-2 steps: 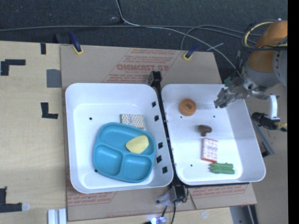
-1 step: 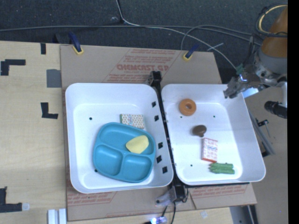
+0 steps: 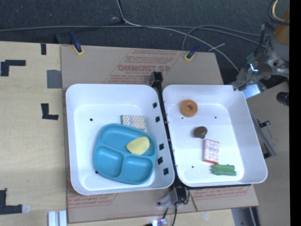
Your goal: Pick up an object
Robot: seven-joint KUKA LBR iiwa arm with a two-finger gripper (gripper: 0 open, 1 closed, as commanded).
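Observation:
The right bin [image 3: 244,121] holds an orange doughnut-shaped ring [image 3: 188,108], a small brown lump [image 3: 200,132], a red-and-white packet [image 3: 211,150] and a green ridged piece [image 3: 223,169]. In the left bin [image 3: 77,126] a blue divided plate [image 3: 123,154] carries a yellow piece [image 3: 138,146], and a patterned card [image 3: 133,121] lies behind it. My gripper [image 3: 247,81] hangs at the far right, just beyond the right bin's back right corner, apart from every object. Nothing shows between its fingers.
Both bins rest on a cardboard sheet [image 3: 141,65] held by two clamps [image 3: 75,44] at its back edge. Cables [image 3: 155,28] run across the dark floor behind. A black hinge strip [image 3: 162,126] separates the bins.

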